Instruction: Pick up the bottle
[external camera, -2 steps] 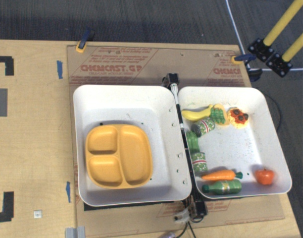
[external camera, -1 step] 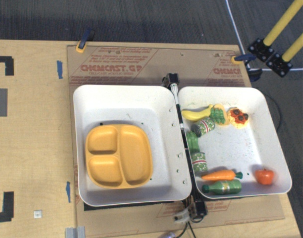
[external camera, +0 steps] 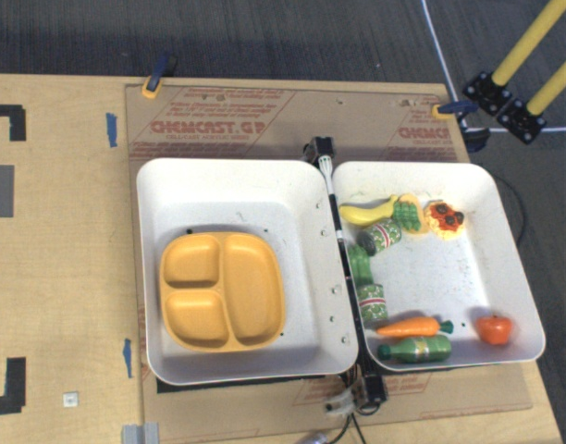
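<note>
Green bottle (external camera: 364, 278) in rt bin (external camera: 514, 239) (by left wall), beside carrot (external camera: 411, 327).

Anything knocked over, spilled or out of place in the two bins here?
Nothing spilled or damaged. The green bottle lies on its side against the right bin's left wall, among toy foods. The yellow tray sits flat in the left bin.

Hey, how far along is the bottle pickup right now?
Nothing looks done yet. A green bottle lies along the left wall of the right bin, and another green bottle lies near its front edge beside the carrot. Nothing is in hand: neither bottle has been lifted. The whole job is left: reaching in, closing on a bottle and lifting it out.
</note>
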Tool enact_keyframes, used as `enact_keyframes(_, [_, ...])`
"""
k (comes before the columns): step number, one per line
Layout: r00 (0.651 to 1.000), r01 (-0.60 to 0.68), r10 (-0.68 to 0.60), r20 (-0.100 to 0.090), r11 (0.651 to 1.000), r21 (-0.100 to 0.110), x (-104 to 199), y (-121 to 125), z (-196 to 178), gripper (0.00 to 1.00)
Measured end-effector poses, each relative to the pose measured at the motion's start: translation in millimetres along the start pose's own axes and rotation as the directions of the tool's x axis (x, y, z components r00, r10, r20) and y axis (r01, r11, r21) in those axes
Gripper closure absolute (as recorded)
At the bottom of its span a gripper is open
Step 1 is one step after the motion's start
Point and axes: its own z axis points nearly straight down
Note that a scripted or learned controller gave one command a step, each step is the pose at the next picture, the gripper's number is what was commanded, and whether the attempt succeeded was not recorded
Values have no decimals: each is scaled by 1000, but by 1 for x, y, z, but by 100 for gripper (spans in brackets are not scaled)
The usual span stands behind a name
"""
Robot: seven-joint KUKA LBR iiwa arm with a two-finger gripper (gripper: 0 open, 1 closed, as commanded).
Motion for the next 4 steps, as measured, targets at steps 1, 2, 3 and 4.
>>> enact_keyframes(1, [1000,1,-1,7,1000,-3,-1,1,-11,100])
enact_keyframes(2, [1000,1,-1,6,1000,-3,-1,1,-11,0])
enact_keyframes(3, [1000,2,-2,13,1000,-7,-2,2,-23,100])
enact_keyframes(4, [1000,2,-2,13,1000,-7,-2,2,-23,0])
